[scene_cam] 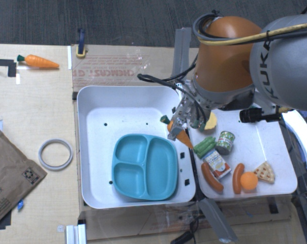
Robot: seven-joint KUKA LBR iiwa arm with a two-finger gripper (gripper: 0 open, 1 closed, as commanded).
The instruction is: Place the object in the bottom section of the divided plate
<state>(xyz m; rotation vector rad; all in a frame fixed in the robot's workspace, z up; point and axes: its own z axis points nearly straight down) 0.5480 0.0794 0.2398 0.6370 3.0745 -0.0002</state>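
Seemingly mid-transfer, the gripper [178,126] hangs at centre frame over the bins' shared edge, jaws closed on a toy carrot [180,134]. Next it must travel lower left over the divided plate [145,166] and release.

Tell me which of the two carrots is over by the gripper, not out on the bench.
The small carrot at the gripper, above the seam between the two bins. The other carrot lies far off on the wooden bench at upper left, outside both bins.
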